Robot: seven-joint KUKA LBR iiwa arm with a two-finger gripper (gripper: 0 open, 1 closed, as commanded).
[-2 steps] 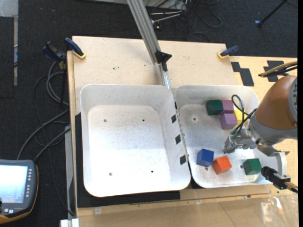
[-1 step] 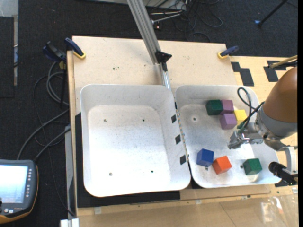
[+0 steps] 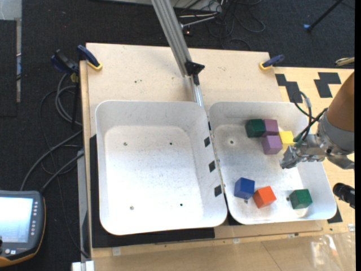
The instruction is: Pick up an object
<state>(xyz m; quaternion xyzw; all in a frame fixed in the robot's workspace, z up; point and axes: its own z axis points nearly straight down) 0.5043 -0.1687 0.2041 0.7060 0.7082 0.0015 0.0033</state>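
Note:
The right bin [image 3: 237,216] holds several blocks. A dark green cube [image 3: 255,127], two purple cubes [image 3: 272,140] and a small yellow cube [image 3: 286,137] cluster at its far side. A blue cube [image 3: 244,187], an orange cube [image 3: 264,196] and a green cube [image 3: 300,198] lie near its front. My gripper [image 3: 291,158] reaches in from the right and hovers over the bin floor, just right of the lower purple cube and below the yellow one. I see nothing between its fingers.
The left bin [image 3: 107,168] sits beside the right one. A slanted metal pole [image 3: 172,30] runs down to the bins' far edge. Clamps [image 3: 89,57] sit at the board's far corners. A pendant [image 3: 20,224] lies at the lower left.

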